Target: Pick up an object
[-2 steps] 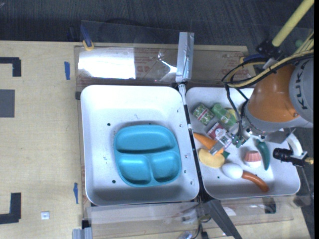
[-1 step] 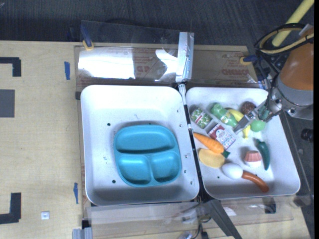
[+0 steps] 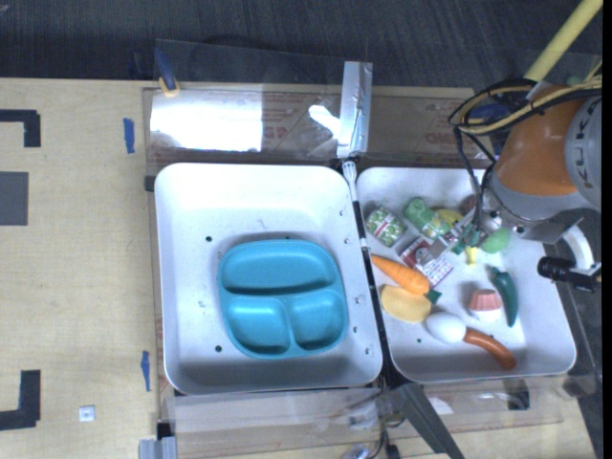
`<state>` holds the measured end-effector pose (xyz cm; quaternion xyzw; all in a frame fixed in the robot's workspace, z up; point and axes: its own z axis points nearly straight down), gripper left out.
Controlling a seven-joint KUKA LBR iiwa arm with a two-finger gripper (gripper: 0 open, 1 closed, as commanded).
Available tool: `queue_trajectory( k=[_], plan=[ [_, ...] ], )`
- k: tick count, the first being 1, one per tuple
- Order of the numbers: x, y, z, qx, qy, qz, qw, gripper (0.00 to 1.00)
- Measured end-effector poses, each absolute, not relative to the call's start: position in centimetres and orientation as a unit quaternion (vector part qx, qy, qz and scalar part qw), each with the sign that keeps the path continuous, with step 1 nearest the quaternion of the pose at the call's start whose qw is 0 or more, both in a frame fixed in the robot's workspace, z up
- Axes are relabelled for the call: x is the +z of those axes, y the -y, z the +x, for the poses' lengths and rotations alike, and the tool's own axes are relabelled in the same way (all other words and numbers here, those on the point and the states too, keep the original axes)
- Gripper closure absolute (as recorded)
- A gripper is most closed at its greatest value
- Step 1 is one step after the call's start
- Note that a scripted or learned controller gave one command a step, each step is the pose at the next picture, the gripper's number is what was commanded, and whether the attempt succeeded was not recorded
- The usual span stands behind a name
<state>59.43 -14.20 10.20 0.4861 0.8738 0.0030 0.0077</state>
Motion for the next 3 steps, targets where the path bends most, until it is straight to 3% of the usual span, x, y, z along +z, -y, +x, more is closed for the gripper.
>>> queue_trajectory(
  k=[1,2,3],
  plan=[
    [9.7,15.3,60.2,0.0070,-0.771,0.637,0.009,0.00],
    [9.4,13.7,66.1,-0.0110,-0.759,0.651,-0.009,0.00],
    [10.8,13.8,66.3,-0.0112,-0.760,0.650,-0.004,1.00]
  ],
)
